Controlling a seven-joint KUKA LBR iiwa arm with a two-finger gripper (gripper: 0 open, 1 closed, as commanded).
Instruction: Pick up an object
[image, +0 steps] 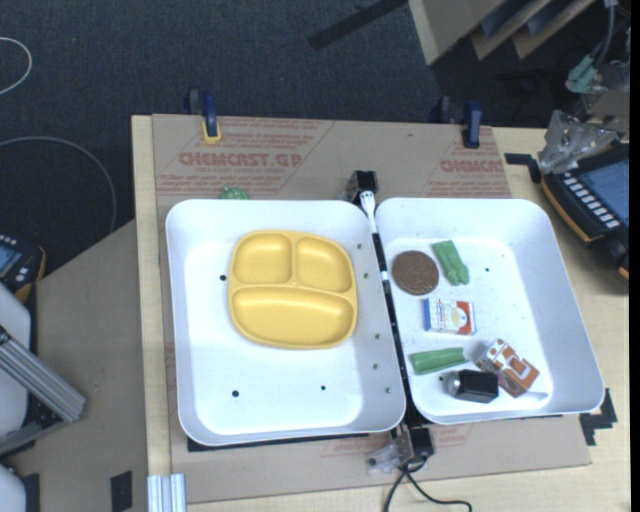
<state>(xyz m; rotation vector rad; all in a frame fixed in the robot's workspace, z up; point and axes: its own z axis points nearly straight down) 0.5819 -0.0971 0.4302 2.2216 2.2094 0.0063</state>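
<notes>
On the worktop the right bin holds all the loose things: a brown round disc touching a green piece near the far side, a small red, white and blue box in the middle, and along the near edge a green block, a black object and a brown and white object close together. The left bin carries a yellow divided plate in its far half.
</notes>
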